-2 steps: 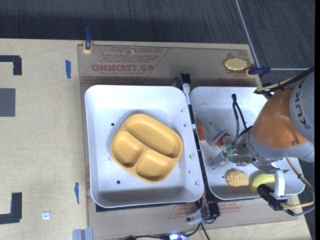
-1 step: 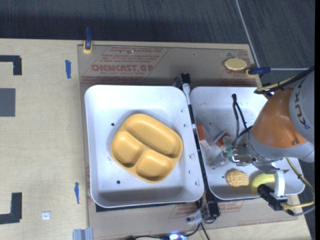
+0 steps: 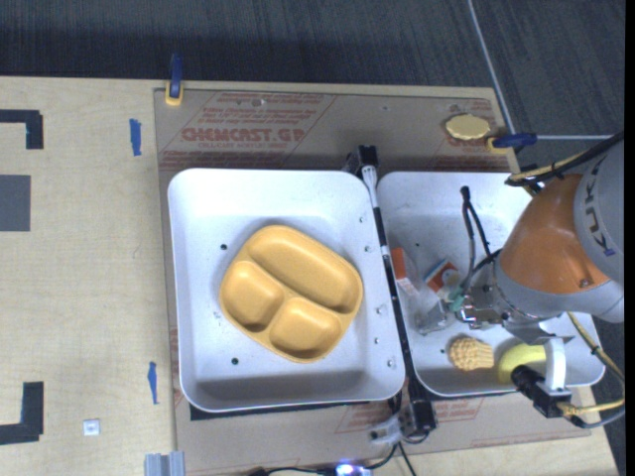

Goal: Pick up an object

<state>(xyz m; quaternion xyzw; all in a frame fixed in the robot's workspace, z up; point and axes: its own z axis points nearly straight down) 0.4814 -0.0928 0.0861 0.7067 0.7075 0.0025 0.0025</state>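
Corn cob just below-left of gripper — apart.

Left bin: yellow three-compartment tray fills the middle; free floor only along the walls. Right bin: far end open. Near end crowded by small items, a textured yellow object, a yellow-green piece and the arm overhead.

One fixed camera looks down from above the surface at a slant, far enough back to take in both white bins side by side: the left bin near the frame's middle, the right bin toward the right, where the arm enters.
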